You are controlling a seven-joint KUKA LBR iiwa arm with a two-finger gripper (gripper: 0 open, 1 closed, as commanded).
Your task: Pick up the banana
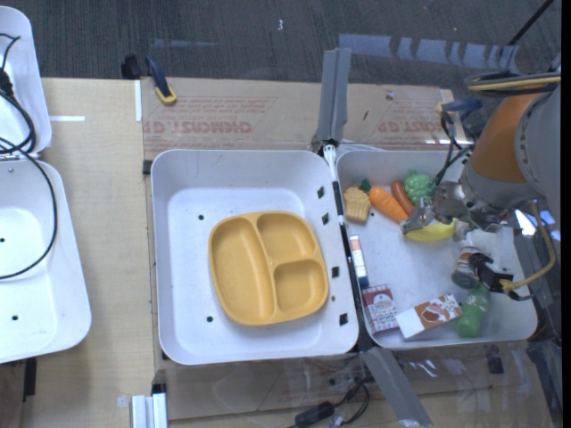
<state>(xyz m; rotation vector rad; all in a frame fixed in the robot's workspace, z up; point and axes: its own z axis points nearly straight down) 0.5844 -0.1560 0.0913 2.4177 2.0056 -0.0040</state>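
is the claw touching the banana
Touching. The camera view shows the claw down on the banana's left end, with no gap showing between them.

We saw a bench [89, 105] of pale wood, and beyond its far edge a dark grey carpeted floor [223, 16]. Brown printed cardboard [241, 114] lay flat on the bench toward the floor. White moulded furniture [27, 266] stood at the bench's left end, with black cables [36, 141] draped over it.
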